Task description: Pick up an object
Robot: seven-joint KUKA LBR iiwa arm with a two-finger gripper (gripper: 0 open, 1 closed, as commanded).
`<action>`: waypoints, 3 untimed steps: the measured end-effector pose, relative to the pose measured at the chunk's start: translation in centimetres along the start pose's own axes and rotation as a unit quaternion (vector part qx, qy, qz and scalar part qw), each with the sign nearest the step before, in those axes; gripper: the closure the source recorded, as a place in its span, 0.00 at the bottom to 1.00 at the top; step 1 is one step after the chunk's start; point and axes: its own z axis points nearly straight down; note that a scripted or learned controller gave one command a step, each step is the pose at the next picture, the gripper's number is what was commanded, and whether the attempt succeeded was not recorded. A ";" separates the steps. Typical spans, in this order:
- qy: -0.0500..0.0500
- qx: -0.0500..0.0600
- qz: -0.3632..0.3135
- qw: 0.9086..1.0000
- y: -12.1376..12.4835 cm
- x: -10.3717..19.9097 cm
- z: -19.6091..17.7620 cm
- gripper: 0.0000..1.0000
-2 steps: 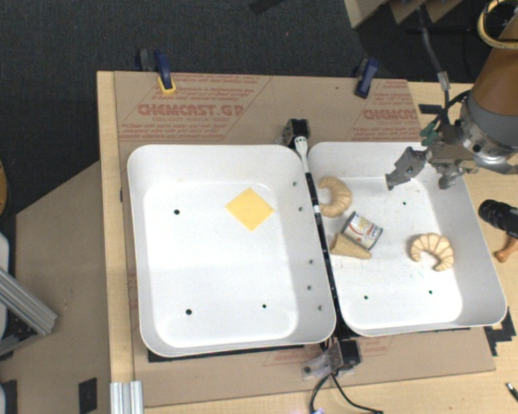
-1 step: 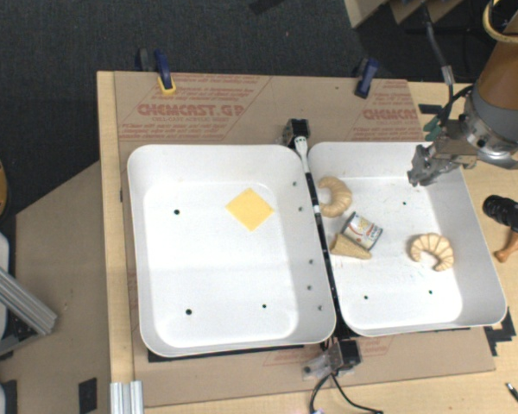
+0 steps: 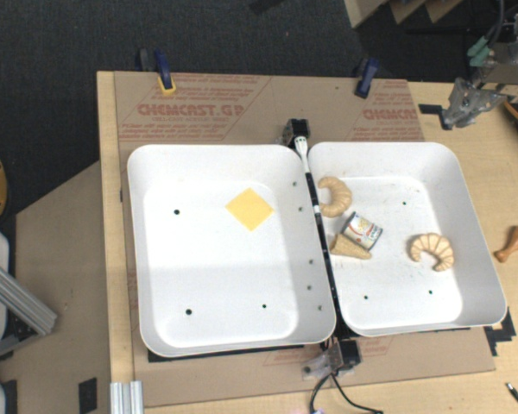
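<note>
The left bin point(image 3: 147, 231) holds a flat yellow square point(image 3: 249, 208) near its middle. In the right bin point(image 3: 466, 231) a tan croissant point(image 3: 335, 195) lies by the left wall. Just below it are a small white can point(image 3: 363, 230) on its side and a beige wedge point(image 3: 350, 248). A second croissant point(image 3: 432, 250) lies toward the right side. My gripper point(image 3: 463, 109) hangs at the upper right, beyond the right bin's far right corner, above the bench and away from every object. Nothing shows in it.
Both bins rest on a cardboard sheet point(image 3: 242, 102) held by two blue clamps point(image 3: 164, 69) at the back. A black clip point(image 3: 296, 131) joins the bins at the far end. Cables and a connector point(image 3: 337, 360) lie at the front edge.
</note>
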 end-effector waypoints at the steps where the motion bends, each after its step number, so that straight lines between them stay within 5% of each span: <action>1: 0.004 0.014 -0.001 1.000 -1.8 5.6 9.8 1.00; 2: 0.002 -0.002 -0.002 1.000 3.0 8.8 -5.2 1.00; 3: 0.003 0.012 -0.002 1.000 -2.4 16.4 -2.9 1.00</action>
